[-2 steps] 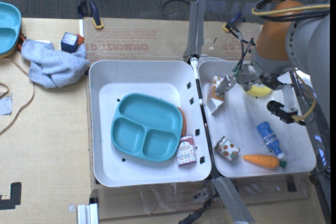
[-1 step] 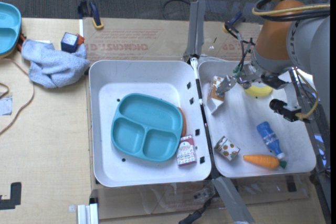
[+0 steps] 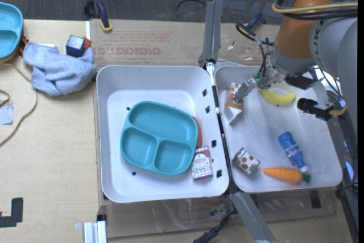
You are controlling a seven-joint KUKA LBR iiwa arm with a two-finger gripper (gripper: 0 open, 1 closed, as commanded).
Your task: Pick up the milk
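A white and orange carton (image 3: 234,101), apparently the milk, lies tilted at the back left of the right bin (image 3: 318,179), close to the wall shared with the other bin. My gripper (image 3: 245,90) reaches down from the grey arm with its orange band (image 3: 298,25), and its tip sits at the carton's upper right edge, touching or nearly touching it. The view does not show whether the carton is held. A second small carton (image 3: 202,164), red and white, stands in the left bin (image 3: 114,122) by the teal plate (image 3: 159,138).
In the right bin a banana (image 3: 278,97) lies just right of the gripper, with a blue bottle (image 3: 292,149), a carrot (image 3: 284,174) and a small patterned box (image 3: 245,161) toward the front. A grey cloth (image 3: 57,71) and a blue cube (image 3: 74,45) lie on the bench to the left.
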